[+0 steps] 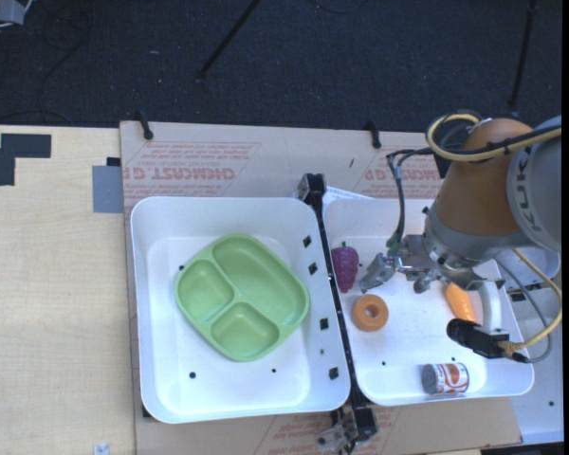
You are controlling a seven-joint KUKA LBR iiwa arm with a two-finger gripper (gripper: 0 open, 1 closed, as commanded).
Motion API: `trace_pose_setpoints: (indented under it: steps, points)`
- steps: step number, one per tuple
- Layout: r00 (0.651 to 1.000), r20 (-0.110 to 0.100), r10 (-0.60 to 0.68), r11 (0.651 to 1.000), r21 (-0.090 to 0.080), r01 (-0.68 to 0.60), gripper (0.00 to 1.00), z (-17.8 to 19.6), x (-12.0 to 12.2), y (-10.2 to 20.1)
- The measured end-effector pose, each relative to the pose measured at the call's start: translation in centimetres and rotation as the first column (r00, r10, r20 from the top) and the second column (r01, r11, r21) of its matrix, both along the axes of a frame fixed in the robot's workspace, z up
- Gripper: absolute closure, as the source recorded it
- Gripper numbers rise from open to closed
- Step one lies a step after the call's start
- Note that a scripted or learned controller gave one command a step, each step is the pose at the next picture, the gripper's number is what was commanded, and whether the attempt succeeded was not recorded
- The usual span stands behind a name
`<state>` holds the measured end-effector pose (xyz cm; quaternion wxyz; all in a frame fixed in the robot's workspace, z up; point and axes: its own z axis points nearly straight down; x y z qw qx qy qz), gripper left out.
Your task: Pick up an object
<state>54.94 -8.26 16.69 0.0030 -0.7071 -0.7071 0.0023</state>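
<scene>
No object is lifted. The nearest candidates are the orange ring [369, 312], lying flat on the floor of the right bin [408, 354], and a purple lump [344, 264] just beside the wall between the bins; it's too blurred for me to name, maybe a bunch of grapes. The gripper [399, 278] sits between and slightly behind those two, close to both, though I can't tell whether it touches either. Its fingers [376, 275] look spread apart with nothing between them, but the wrist shadows that spot, so it's a rough read. To its right, an orange stick-shaped piece [459, 301] has its far end tucked under the robot hardware, so I can't see its full length. A small can [445, 377] lies on its side near the bin's front edge, well apart from the gripper, and its label is too small to read. The grey-and-orange arm [484, 192] covers the bin's back right corner and is cut off at the frame edge. The left bin [161, 349] holds one green divided plate [242, 297], lying flat with three compartments. Both bins rest on a cardboard sheet [199, 164] with red print that I can't read.
</scene>
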Motion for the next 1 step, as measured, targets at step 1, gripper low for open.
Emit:
trace_pose_setpoints:
  steps: [1]
  points:
    - [1.000,-0.001,0.000,1.000,0.000,0.000,0.00,-5.82,0.49,-0.61]
